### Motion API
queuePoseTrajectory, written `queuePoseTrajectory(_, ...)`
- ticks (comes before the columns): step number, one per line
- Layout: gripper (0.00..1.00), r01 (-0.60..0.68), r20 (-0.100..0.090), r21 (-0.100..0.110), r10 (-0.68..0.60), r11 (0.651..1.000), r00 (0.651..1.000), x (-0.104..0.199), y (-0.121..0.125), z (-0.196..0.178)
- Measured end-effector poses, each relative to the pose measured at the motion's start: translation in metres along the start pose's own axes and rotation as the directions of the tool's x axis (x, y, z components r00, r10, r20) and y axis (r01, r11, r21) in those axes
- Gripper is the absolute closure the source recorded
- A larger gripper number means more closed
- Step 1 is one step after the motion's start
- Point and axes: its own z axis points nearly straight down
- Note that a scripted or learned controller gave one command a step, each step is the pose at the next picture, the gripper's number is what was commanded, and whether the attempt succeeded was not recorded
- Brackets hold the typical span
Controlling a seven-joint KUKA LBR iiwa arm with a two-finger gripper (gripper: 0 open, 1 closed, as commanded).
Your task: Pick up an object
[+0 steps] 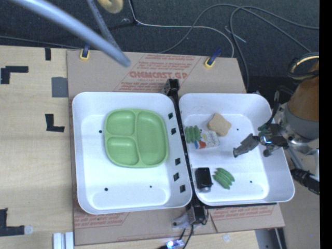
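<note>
The right bin [259, 105] holds several small objects. A tan block [219, 124] lies near its back. Beside it are a green ridged piece [192, 134] and a small clear packet with a red mark [208, 139]. A black box [203, 178] and a green pea pod [224, 177] lie near the front edge. My gripper [241, 149] reaches in from the right over the bin's middle, right of the packet and above the pea pod, with nothing seen in it.
The left bin [83, 139] holds a green divided plate [137, 137]. A black divider [179, 139] runs between the bins. Both rest on a cardboard sheet [155, 69]. Cables [228, 19] lie on the dark surface behind.
</note>
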Motion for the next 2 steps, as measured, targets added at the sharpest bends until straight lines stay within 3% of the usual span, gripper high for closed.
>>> queuePoseTrajectory(1,0.00,0.005,0.003,-0.013,-0.005,1.000,1.000,0.001,0.003,-0.007)
queuePoseTrajectory(2,0.00,0.005,0.002,-0.010,-0.005,1.000,1.000,0.008,0.010,0.043)
